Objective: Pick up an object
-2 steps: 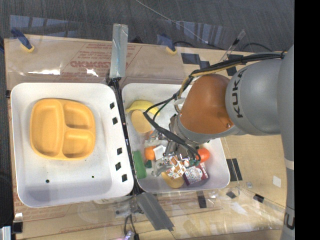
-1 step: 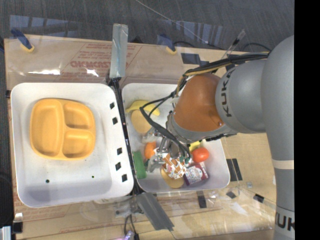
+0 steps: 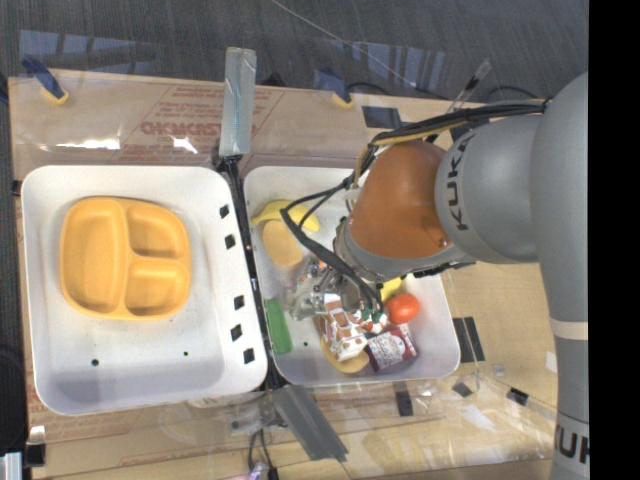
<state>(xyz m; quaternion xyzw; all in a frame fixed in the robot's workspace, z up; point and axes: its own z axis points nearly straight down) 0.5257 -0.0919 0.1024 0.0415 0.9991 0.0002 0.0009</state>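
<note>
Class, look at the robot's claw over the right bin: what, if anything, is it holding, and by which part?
It cannot be told. The claw is down among the cluttered items in the right bin, and the arm's wrist hides whether anything sits between its fingers.

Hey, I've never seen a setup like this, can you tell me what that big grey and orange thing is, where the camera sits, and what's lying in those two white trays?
The big grey and orange thing is a robot arm, reaching in from the right. The single camera sits above the bench and looks down at a slant. The arm's pincer hangs low over the right bin, among the clutter; I can't tell whether it has caught anything. The right bin holds small items: a yellow banana, a red tomato, a green stick, and some printed snack packets. The left bin holds a yellow divided plate with three compartments. Both bins rest on a cardboard-covered bench.
</note>
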